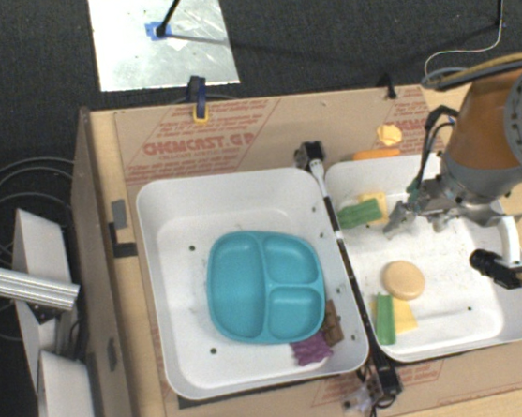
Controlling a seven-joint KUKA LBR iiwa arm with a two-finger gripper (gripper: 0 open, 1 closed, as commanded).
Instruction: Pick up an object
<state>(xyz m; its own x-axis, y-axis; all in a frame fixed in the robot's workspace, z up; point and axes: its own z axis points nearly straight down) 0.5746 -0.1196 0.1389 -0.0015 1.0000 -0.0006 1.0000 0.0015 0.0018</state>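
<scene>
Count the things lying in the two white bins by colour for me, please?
Blue: 1, divided plate
Purple: 1, small lump
Brown: 1, small piece
Green: 2, block, stick
Yellow: 2, piece, piece
Tan: 1, round disc
Total: 8

Even, bright overhead light washes the white bins [241,196] nearly featureless; shadows are faint. The silvery sheet [162,34] glares. Fine detail is soft, perhaps slightly blurred, toward the dark edges.
</scene>
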